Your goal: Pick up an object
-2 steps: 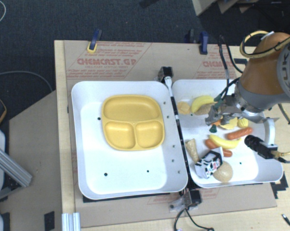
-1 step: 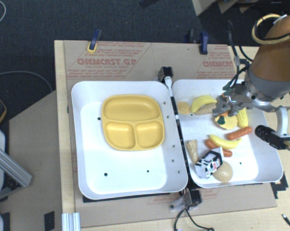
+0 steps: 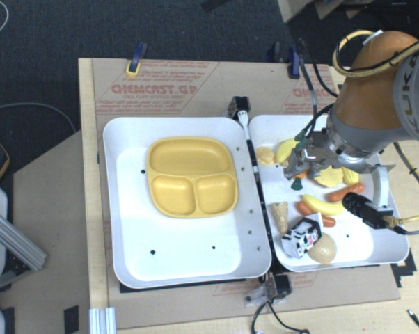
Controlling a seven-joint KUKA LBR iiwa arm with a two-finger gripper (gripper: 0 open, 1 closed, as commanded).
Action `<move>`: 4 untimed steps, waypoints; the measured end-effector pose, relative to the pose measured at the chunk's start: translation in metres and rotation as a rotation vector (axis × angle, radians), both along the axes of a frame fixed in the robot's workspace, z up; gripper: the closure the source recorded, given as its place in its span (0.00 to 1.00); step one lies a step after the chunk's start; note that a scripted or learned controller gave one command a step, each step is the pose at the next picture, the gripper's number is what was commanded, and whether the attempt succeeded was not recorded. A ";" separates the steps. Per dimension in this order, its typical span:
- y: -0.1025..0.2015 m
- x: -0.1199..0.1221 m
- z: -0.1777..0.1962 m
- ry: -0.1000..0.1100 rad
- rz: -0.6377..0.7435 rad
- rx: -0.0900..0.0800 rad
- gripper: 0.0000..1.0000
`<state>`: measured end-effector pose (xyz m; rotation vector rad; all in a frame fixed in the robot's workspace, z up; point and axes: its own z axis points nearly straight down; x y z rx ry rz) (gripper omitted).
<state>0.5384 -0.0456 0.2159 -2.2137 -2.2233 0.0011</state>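
The right bin holds several toy foods. A yellow banana and a pale round piece lie at its upper left. My gripper hangs low over the bin, just right of the banana and directly above a small orange carrot. A yellow slice and an orange-red sausage lie to its right. Nearer the front lie an orange-yellow banana shape, a tan cone, a black-and-white cow and a beige lump. I see nothing clearly held.
The left bin contains a yellow three-compartment plate. The arm's grey and orange body looms over the right bin's back right. A black clip sits at the bins' joint at the back.
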 end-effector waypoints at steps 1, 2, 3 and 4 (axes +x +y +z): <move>0.049 -0.028 -0.004 0.002 0.001 0.001 1.00; 0.068 -0.043 0.000 0.001 -0.001 0.000 1.00; 0.073 -0.050 0.018 -0.006 -0.003 -0.002 1.00; 0.060 -0.050 0.004 0.001 -0.006 -0.002 1.00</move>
